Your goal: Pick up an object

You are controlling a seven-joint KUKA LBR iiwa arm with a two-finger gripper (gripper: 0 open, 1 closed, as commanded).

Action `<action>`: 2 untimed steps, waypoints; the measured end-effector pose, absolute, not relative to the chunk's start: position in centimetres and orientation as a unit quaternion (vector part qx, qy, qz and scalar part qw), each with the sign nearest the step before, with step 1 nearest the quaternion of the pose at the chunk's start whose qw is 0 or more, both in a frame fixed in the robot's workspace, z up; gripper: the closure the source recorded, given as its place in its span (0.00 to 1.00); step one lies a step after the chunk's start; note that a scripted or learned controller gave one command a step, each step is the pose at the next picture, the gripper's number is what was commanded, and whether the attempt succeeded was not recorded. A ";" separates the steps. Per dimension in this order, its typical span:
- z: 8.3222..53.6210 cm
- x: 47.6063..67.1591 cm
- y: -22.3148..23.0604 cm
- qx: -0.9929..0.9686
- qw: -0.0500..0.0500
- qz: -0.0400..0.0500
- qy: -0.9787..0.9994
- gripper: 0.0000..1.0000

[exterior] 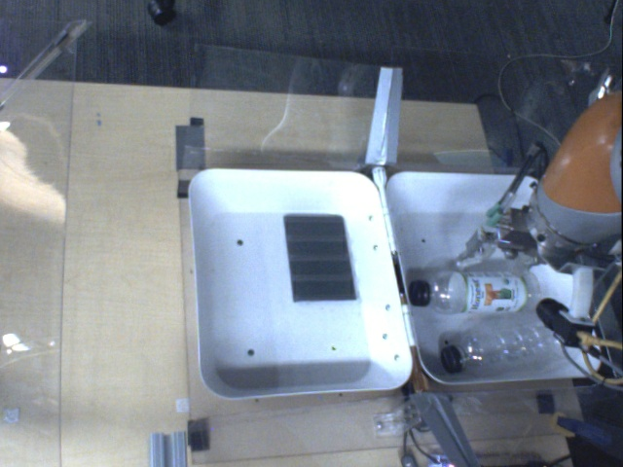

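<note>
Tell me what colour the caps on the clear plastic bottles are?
Black caps, seen in the camera view.

Colours and patterns, both bins

Left bin (214,261) white, holding dark grey ribbed pad (319,257); right bin (428,197) white; clear bottle (472,294) with black cap, white-green-orange label; second clear bottle (496,346), black cap; arm (589,168) orange and grey; bench (117,290) pale wood

— Where are we looking from?

— We sit fixed above the pale wooden bench (107,290), looking down at a slant, far enough back to take in both shallow white plastic bins: the left bin (209,290) at frame centre, the right bin (428,202) toward the right edge.

— And which way do we face?

— Toward the dark carpeted floor (292,17) across the top of the frame; the grey arm with its orange band (589,163) enters at the right.
</note>
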State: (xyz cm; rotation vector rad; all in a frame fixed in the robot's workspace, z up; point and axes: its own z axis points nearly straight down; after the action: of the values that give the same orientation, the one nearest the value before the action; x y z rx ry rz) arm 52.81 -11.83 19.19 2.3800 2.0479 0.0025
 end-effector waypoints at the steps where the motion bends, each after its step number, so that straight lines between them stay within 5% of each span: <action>1: 9.2 51.5 -14.4 0.766 0.005 0.004 0.642 0.00; 2: 8.9 53.8 -17.5 0.741 0.005 0.005 0.672 0.00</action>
State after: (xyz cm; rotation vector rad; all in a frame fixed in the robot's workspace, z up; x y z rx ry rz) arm 53.85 -17.47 8.91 2.3203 2.1042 0.0142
